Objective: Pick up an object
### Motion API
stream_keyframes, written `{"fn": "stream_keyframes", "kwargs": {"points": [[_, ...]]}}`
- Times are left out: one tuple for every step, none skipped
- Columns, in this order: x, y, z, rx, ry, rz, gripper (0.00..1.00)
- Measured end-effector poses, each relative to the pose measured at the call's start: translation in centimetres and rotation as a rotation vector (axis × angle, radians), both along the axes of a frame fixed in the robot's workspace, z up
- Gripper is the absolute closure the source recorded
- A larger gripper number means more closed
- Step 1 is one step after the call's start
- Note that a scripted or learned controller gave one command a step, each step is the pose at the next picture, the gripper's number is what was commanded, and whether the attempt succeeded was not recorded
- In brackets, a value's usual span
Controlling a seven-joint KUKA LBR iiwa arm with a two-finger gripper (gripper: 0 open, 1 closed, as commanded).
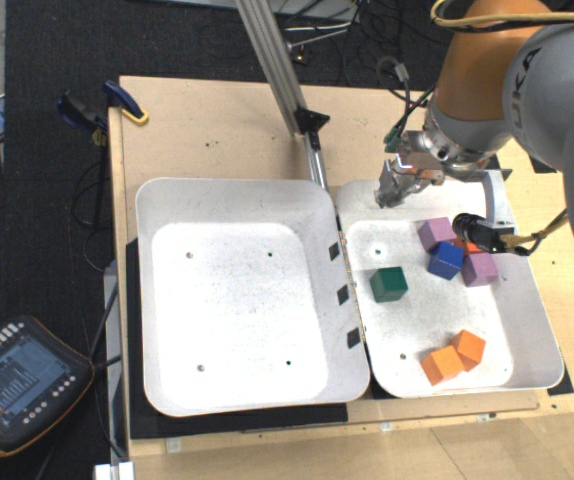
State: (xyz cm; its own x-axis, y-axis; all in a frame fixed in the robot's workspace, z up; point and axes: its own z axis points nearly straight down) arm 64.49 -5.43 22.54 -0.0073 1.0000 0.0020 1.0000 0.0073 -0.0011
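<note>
Bench: a pale, matte wooden board (217, 128) is seen on a dark floor, with cables behind it and a slanted metal pole (272, 48) crossing its far edge.
Left bin: a shallow white tray (167, 208) with rounded corners and a speckled, slightly scuffed floor.
Right bin: a matching white tray (527, 353), set just beside the left one; black clips are seen along the shared edge.
Arm: smooth grey casing with a glossy orange band (477, 48) above the wrist is seen reaching in from the right.
Gripper (392, 196): a metallic head is held over the far left corner of the right bin; whether the fingers are spread or closed cannot be told, and nothing is seen between them.
Green cube (389, 284): a dark, matte block lying near the bin's middle, below the gripper and apart from it.
Purple and blue cluster: a lilac block (434, 233), a blue cube (447, 260) and a second lilac block (480, 268) are packed together, to the right of the gripper and not touched by it.
Orange blocks (454, 357): two are laid touching near the front edge, well apart from the gripper.
Pendant: a grey handheld controller with an orange rim (17, 383) lies on the floor at lower left.
Clamp: a blue and yellow clamp (122, 103) is seen at the bench's far left corner.
</note>
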Motion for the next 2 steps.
{"fn": "stream_keyframes", "kwargs": {"points": [[-2.8, 4.6, -0.8, 0.000, 0.002, 0.000, 1.00], [-4.8, 10.3, -0.8, 0.001, 0.001, 0.001, 1.00]]}}
